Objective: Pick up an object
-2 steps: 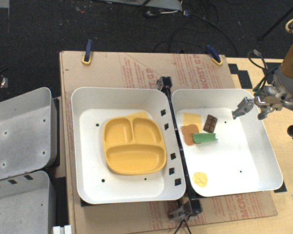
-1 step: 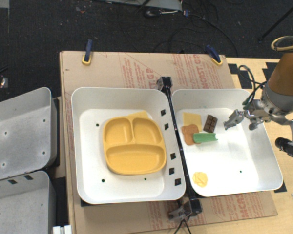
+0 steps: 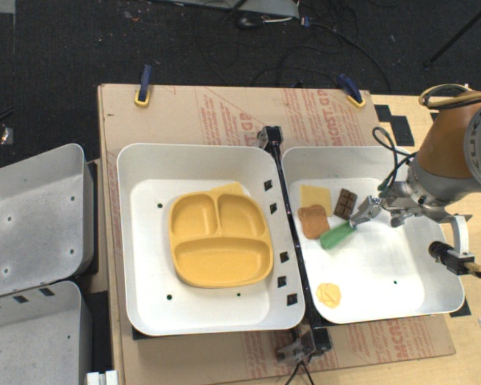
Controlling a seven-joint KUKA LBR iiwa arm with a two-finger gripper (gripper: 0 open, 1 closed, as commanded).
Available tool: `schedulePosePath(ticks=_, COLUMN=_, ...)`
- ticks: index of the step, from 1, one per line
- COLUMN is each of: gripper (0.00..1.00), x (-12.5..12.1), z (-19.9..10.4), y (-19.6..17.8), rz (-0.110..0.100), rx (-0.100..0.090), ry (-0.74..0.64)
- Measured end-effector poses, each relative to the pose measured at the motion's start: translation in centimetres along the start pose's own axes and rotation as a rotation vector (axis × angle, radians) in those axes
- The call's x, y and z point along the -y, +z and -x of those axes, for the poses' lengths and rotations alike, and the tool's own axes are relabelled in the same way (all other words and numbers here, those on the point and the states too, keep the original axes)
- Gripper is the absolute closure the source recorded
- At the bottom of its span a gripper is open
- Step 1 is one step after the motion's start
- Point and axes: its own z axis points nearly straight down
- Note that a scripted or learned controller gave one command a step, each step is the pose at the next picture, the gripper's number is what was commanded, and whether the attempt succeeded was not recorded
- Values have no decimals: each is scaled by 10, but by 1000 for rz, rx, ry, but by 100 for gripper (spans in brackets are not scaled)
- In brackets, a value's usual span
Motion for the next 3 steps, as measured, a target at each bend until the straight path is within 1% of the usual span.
schedulePosePath(ticks=1, gripper=100, x=-2, z=1, y=-14, rz=6, rx=3, ry=1)
schedulePosePath(ticks=2, gripper=100, x=-4, z=11, y=-71, rz=11, rx=5, ry=2)
schedulePosePath(ticks=3, gripper=100, x=-3, z=10, y=-114, rz=10, rx=4, ry=-1)
